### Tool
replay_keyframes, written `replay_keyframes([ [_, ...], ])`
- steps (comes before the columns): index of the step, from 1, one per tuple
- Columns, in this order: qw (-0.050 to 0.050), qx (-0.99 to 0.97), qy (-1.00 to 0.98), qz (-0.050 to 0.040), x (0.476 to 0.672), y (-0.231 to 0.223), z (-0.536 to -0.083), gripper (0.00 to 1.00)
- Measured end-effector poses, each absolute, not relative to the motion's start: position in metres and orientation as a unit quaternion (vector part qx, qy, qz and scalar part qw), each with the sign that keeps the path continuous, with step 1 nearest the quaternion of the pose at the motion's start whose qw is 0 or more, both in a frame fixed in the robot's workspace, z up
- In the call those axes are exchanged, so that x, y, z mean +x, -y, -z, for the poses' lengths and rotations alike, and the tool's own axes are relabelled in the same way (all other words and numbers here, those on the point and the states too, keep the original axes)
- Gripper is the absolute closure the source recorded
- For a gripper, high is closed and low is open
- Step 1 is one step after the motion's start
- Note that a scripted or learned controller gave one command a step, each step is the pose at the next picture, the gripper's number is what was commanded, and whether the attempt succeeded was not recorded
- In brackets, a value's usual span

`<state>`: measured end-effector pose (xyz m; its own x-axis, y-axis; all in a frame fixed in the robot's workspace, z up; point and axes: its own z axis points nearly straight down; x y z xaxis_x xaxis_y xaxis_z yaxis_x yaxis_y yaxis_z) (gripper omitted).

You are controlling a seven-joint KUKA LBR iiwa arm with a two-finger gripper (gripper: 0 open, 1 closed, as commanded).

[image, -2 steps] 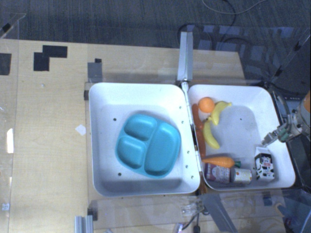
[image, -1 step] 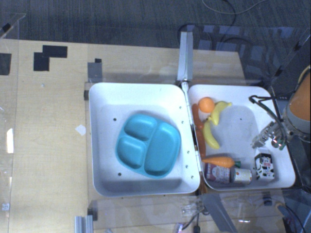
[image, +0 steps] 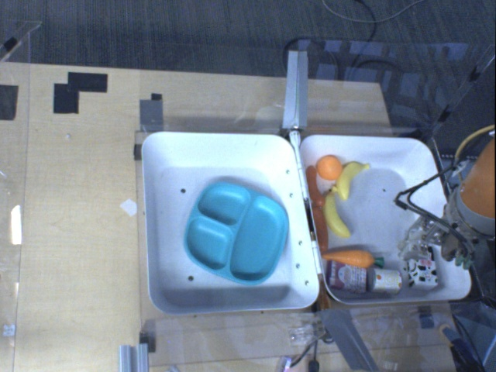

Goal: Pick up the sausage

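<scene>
The sausage (image: 317, 205), long and reddish-brown, lies along the left wall of the right bin (image: 403, 147), running from beside the orange down towards the carrot. My gripper (image: 423, 245) hangs over the right bin's lower right corner, well to the right of the sausage and just above a small black-and-white patterned object (image: 421, 273). The arm's orange band (image: 474, 184) shows at the right edge. Nothing of the sausage is near the gripper.
An orange (image: 329, 167), two yellow bananas (image: 338, 208), a carrot (image: 350, 258) and a lying bottle (image: 360, 277) crowd the right bin's left and front. The left bin (image: 163, 208) holds a blue divided plate (image: 236, 231). A black cable (image: 422, 192) loops near the arm.
</scene>
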<state>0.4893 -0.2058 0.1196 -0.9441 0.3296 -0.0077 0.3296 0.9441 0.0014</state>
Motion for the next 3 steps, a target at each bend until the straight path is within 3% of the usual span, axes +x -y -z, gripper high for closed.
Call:
replay_keyframes([
  [1,0.006,0.059,-0.998,0.0006,0.49,0.182,-0.196,1.0],
  [2,0.003,0.325,-0.946,-0.0005,0.494,0.202,-0.113,1.0],
  [3,0.005,0.157,-0.988,0.0004,0.49,0.196,-0.187,1.0],
])
